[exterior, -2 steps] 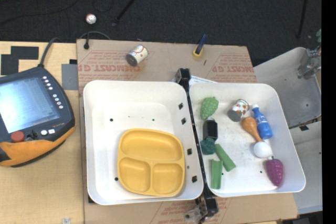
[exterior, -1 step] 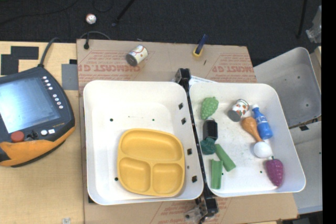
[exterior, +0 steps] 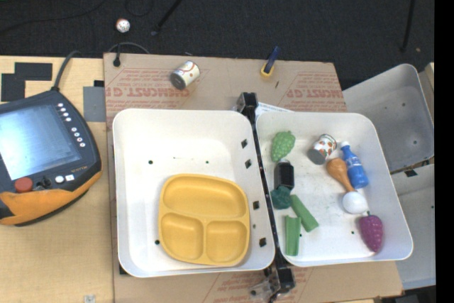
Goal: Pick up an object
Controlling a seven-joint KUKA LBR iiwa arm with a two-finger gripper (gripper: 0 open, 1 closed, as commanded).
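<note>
The candidates lie in the right bin [exterior: 323, 184]; whether the pincer is open or closed cannot be told. The purple toy grape bunch [exterior: 371, 232] looks the easiest pick: it sits near the bin's front right corner, just beside the white ball [exterior: 354, 202] and apart from the rest. It is probably light, hollow plastic, bumpy enough not to slip, best pinched across its narrow middle. The bin wall close by leaves little room on that side, so a straight descent suits. The blue bottle [exterior: 354, 165] and the orange pin [exterior: 339, 170] touch each other, awkward to separate
</note>
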